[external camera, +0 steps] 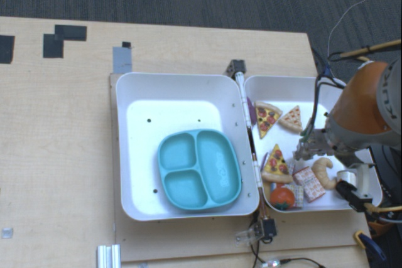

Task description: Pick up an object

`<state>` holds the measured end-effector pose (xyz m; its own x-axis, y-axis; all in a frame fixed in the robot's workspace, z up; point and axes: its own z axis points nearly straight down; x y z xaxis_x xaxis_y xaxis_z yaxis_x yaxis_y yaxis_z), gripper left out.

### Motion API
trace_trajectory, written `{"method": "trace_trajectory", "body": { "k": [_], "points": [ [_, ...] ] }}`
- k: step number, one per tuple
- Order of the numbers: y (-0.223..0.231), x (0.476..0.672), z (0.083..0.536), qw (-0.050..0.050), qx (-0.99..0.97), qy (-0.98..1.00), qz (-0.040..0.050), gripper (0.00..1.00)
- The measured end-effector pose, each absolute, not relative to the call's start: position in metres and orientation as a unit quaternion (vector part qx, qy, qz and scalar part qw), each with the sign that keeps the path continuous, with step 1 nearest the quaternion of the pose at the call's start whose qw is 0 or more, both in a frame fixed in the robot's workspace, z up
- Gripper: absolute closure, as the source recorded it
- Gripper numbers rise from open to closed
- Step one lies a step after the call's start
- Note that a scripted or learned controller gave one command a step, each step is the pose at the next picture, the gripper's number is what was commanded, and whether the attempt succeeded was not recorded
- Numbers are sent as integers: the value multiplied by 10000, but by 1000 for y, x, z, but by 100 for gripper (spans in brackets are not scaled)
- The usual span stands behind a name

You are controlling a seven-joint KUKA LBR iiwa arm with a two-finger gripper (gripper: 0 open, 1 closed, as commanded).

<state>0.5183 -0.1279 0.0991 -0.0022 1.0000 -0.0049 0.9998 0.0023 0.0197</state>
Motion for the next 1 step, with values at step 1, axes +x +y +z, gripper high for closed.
{"method": "trace_trajectory", "body": {
  "k": [1],
  "points": [
    [-128, 518, 99, 86, 7063, 7079, 51, 0]
  ]
}}
